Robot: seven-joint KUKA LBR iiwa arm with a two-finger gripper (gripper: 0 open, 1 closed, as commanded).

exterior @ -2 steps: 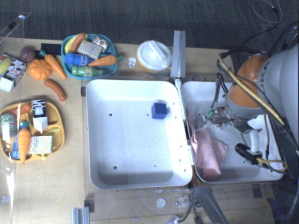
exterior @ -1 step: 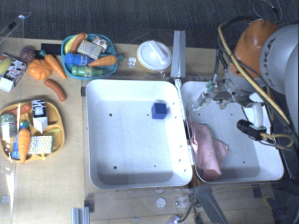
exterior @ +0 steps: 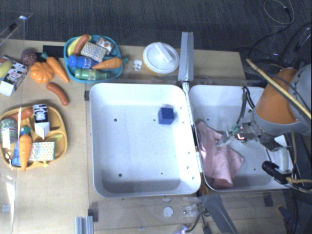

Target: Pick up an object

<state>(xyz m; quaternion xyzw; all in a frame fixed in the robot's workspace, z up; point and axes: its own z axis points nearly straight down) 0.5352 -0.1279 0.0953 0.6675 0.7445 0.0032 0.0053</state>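
Pink cloth (exterior: 218, 159) lies crumpled at nine o'clock in the right bin (exterior: 253, 94), the gripper (exterior: 231, 135) at its upper edge. Its grip state cannot be told. Judged, the reach is in hand; next comes a firm pinch, then lift.

A single camera hangs above the bench and looks down at a slant, so the far edge of the bench and a strip of dark floor beyond it sit at the top of the frame. It is far enough back to take in both white bins whole, with the left bin (exterior: 141, 140) near the middle of the view. Just right of that bin lies the right bin (exterior: 229, 101), and further right the arm (exterior: 278, 106) reaches in from the frame's edge. Left of the left bin, the wooden bench top (exterior: 73, 179) runs out to the frame's left edge.
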